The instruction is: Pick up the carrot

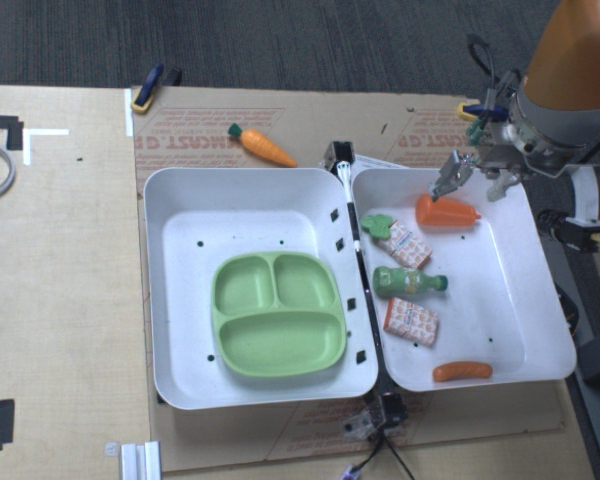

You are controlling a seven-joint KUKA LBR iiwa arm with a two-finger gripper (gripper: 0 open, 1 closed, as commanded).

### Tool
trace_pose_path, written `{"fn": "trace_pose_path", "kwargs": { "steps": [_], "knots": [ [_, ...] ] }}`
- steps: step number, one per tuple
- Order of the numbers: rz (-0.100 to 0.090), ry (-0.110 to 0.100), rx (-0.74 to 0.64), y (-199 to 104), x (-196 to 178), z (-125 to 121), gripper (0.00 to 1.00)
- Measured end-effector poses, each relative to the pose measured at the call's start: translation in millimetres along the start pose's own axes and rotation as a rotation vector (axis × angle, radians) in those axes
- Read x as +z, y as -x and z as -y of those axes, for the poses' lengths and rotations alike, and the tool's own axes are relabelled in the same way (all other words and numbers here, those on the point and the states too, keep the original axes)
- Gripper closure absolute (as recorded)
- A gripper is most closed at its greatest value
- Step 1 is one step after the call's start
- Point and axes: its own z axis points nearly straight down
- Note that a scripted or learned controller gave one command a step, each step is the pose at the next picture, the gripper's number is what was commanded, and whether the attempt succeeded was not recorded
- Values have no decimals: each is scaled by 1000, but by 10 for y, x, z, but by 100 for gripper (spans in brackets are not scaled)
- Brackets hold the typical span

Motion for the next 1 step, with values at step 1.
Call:
{"fn": "trace_pose_path", "kwargs": {
  "steps": [1],
  "knots": [
    [0,0,-187,-103,526,36,0]
  ]
}}
